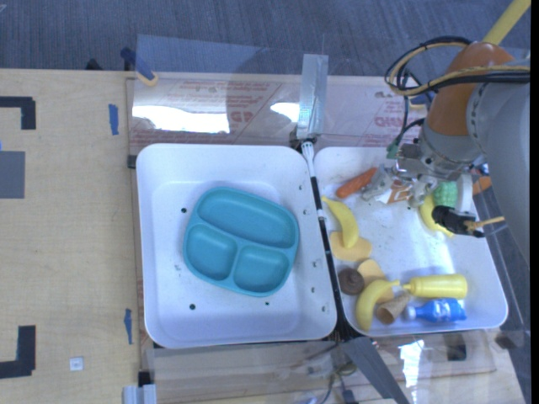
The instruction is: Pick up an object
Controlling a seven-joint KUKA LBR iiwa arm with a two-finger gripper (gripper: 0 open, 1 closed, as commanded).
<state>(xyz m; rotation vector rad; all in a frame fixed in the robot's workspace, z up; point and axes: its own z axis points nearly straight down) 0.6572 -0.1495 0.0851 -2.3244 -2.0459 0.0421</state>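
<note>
pale wooden bench (67, 251), blue-grey carpet floor (253, 7)

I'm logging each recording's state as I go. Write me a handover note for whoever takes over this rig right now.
Hand: low at the far end of the right bin, among the toys; I cannot tell whether it is open or shut, and nothing is visibly gripped.
Things: in the right bin, a carrot beside the hand, a banana near the divider, a yellow bottle and a blue bottle at the near end. The left bin holds a teal divided plate.
Done: nothing lifted.
Left: grasp one object and raise it.
</note>
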